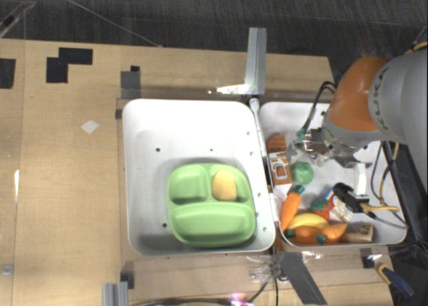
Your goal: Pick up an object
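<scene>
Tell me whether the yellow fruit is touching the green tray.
Touching. The camera view shows the yellow fruit sitting inside the upper right compartment of the green tray, resting against its floor with no gap visible.

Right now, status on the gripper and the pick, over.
Gripper low over right bin, above green round object. Nothing seen held. Carrot, banana crowded nearby.

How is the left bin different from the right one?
The left bin holds a green divided tray with a yellow item in one compartment; the right bin holds a jumble of toy food, including a carrot and banana. The arm reaches over the right bin, not the left. Both are shallow and white.
</scene>
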Robot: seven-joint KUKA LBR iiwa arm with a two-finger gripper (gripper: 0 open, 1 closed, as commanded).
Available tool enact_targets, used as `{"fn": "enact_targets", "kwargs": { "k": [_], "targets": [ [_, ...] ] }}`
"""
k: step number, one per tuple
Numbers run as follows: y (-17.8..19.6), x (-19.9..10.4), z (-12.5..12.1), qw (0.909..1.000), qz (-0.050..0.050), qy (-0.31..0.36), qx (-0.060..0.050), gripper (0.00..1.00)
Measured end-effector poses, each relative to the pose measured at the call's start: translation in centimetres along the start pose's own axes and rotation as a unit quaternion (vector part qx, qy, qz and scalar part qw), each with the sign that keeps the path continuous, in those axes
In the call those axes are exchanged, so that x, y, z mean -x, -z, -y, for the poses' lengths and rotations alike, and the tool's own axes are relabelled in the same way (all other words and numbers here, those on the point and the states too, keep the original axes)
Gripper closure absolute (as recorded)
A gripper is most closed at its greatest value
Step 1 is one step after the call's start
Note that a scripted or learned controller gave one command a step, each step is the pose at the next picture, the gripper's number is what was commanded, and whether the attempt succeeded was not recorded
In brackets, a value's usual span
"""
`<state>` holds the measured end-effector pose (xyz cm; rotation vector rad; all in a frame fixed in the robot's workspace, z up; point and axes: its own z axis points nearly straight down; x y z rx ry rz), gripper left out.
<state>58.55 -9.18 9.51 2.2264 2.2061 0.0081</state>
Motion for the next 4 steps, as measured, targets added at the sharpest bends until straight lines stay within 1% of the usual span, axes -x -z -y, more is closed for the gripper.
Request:
{"fn": "enact_targets", "kwargs": {
  "k": [1, 2, 3, 4],
  "targets": [
    [0.4, 2.7, 0.9, 0.9990, -0.001, -0.045, -0.002, 0.00],
    [-0.3, 2.1, 2.2, 0.9997, 0.002, -0.024, 0.006, 0.00],
    [1.0, 1.7, 2.0, 0.9997, -0.001, -0.022, 0.009, 1.00],
    [15.4, -7.2, 0.9, 0.9961, -0.001, -0.089, -0.002, 1.00]
  ]
}}
